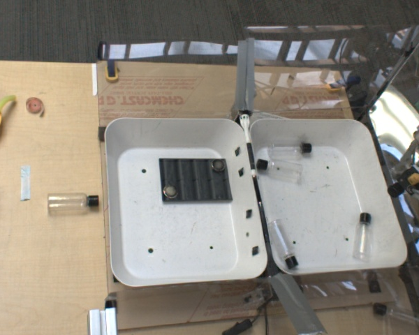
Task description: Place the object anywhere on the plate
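In the right bin (380, 160), four clear black-capped vials, two (283, 167) side by side far left, one (281, 243) by the near left wall, one (363, 234) near right, black ridged plate (195, 180) in the left bin (126, 246), well apart from them.

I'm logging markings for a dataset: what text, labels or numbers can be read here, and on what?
"CHEMCAST GP", reddish print seen upside down, is my best reading on the cardboard sheet behind the left bin.
A second reddish print on the cardboard behind the right bin: too blurred to read.
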### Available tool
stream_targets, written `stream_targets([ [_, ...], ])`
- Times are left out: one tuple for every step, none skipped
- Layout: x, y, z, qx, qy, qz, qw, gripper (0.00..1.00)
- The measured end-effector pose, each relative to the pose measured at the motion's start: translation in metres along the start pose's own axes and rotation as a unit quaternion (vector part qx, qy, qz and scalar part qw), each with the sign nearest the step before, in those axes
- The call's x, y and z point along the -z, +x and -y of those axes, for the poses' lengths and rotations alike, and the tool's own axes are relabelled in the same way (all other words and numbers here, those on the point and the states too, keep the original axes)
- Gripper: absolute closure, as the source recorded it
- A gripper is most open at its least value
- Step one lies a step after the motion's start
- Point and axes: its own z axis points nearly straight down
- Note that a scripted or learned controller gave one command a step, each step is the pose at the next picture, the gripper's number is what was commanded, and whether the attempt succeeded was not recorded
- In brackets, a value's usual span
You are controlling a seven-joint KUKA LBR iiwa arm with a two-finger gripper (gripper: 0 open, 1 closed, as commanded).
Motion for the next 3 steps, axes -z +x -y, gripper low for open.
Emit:
stream_targets([
  [-0.105,0.02,0.035,0.087,0.001,0.0,0.9962,1.0],
  [-0.043,0.005,-0.061,-0.071,0.0,0.0,0.9975,1.0],
  [-0.076,-0.002,-0.003,-0.027,0.002,0.0,0.9996,1.0],
])
